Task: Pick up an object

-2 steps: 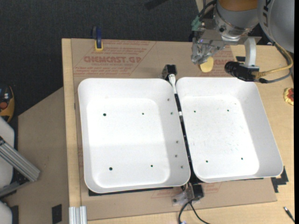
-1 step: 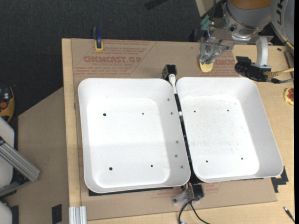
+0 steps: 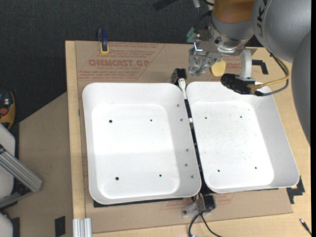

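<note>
**Operator:** Where is the thing to pick, and which way from the tool?

**Observer:** You have one candidate: a small pale yellow rounded object [image 3: 218, 67]. It sits just beyond the far rim of the right shallow white plastic bin [image 3: 232, 142], toward 1 o'clock in the view. From the two-finger metal gripper [image 3: 199, 65] it lies at 3 o'clock, just beside it.

**Operator:** Is it gripped?

**Observer:** You should not count on it. The view is cluttered there, and whether the gripper is spread or pressed together I cannot tell. The object may be touching the gripper's side rather than sitting inside it.

**Operator:** Any long axis to line up with?

**Observer:** It looks roundish, so I would judge the approach angle matters little. What your next move turns on is a short shift toward 3 o'clock. The left shallow white plastic bin [image 3: 133, 147] is well apart, at 7 o'clock.
</note>
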